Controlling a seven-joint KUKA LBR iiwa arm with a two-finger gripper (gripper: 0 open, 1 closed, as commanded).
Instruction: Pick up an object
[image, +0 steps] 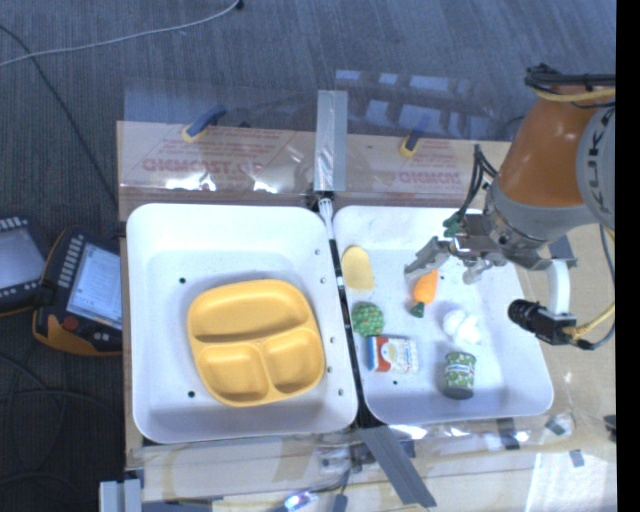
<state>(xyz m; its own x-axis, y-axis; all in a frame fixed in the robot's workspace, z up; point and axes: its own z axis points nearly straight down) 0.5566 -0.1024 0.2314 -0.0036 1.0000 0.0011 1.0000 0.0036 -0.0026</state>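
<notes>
At the far left, on the dark floor beside the bench, lies a pendant (85, 295) with a lit screen and an orange-yellow case. The left bin (150, 240) holds a yellow tray (256, 338) with three compartments; it sits a little turned, near the middle of the bin. A strip of grey tape (330, 140) runs at the back, above the wall where the two bins meet.

The right bin (525, 385) holds several small things. Close to its left wall lies a pale yellow piece (357, 266), and just below it a green ball (367, 318) with a bumpy surface. To the right of the ball lies a small packet (390, 354), white with red and blue. Further right, an orange carrot (425, 289) with a green end lies near the middle of the bin. Below and right of it is a white object (461, 325), and under that a green can (459, 372) stands near the front.

The gripper (452, 255) hangs over the back part of the right bin, just above the carrot. Its fingers stand apart, with nothing between them; one finger (424, 260) points left toward the carrot's upper end. Whether it touches the carrot, I cannot tell. The arm (545, 150), with its orange band, comes in from the right.
</notes>
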